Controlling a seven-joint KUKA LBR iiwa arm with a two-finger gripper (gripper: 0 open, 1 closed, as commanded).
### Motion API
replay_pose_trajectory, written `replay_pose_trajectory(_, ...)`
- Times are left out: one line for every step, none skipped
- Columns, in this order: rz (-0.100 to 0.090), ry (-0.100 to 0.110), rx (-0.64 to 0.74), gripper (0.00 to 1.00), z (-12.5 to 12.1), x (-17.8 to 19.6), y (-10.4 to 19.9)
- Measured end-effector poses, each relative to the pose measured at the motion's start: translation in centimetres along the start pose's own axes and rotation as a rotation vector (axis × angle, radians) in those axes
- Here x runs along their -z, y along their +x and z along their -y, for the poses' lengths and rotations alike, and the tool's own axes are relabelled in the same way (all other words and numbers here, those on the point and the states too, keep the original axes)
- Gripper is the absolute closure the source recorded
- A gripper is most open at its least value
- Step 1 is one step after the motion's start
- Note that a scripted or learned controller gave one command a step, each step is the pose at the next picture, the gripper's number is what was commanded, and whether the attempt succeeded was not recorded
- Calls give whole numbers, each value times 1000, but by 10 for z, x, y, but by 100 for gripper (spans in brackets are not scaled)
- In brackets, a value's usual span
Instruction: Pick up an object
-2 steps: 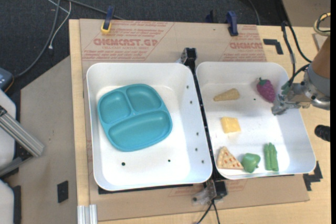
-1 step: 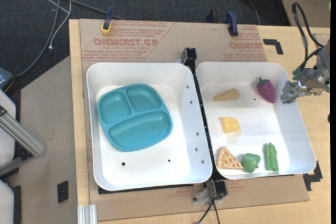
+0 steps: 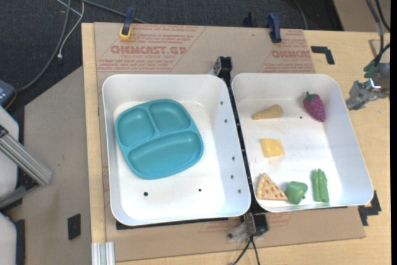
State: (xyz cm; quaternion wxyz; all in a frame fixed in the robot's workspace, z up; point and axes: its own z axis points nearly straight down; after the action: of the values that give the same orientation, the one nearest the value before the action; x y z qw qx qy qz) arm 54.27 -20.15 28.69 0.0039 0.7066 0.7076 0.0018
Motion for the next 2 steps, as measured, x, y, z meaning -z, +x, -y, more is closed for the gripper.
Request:
replay_pose_trajectory(-2, 5, 0, 100, -1, 11, 0)
replay_pose_trajectory(-6, 11, 3, 100, 6, -10, 56)
